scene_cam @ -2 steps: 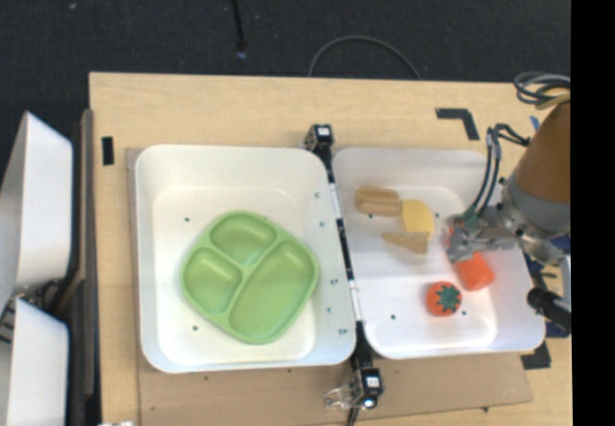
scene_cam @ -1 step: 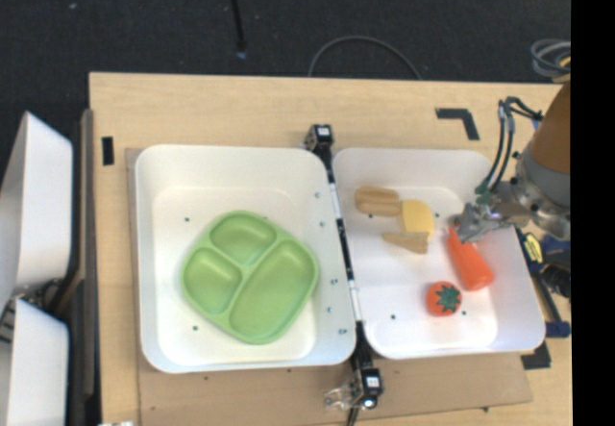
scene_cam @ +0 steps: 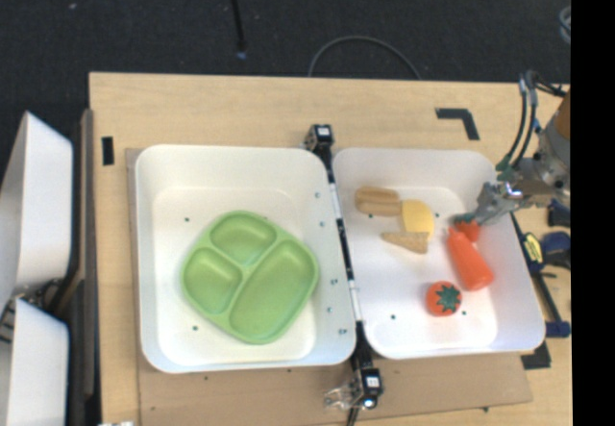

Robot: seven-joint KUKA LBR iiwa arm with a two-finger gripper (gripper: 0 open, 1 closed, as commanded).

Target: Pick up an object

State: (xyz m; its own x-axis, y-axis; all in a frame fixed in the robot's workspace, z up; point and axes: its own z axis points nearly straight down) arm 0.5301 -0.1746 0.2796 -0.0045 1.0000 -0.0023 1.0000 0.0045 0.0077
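The right bin (scene_cam: pixel 509 328) holds several toy foods. An orange carrot-like piece (scene_cam: pixel 471 261) lies near its right side, with a small red tomato (scene_cam: pixel 443 299) just below it. Toward the middle of the bin are a yellow block (scene_cam: pixel 417 216), a tan wedge (scene_cam: pixel 407 241) and a tan bread roll (scene_cam: pixel 377 201). My gripper (scene_cam: pixel 478 213) comes in from the right edge, low over the bin, with its tip right at the upper end of the orange piece. Nothing can be seen held in it.
The left bin (scene_cam: pixel 154 184) holds a green divided plate (scene_cam: pixel 252 275). A ridge with black clips (scene_cam: pixel 320 136) separates the two bins. Blue and yellow fittings (scene_cam: pixel 543 246) lie on the bench right of the right bin. White boxes (scene_cam: pixel 34 213) stand at far left.
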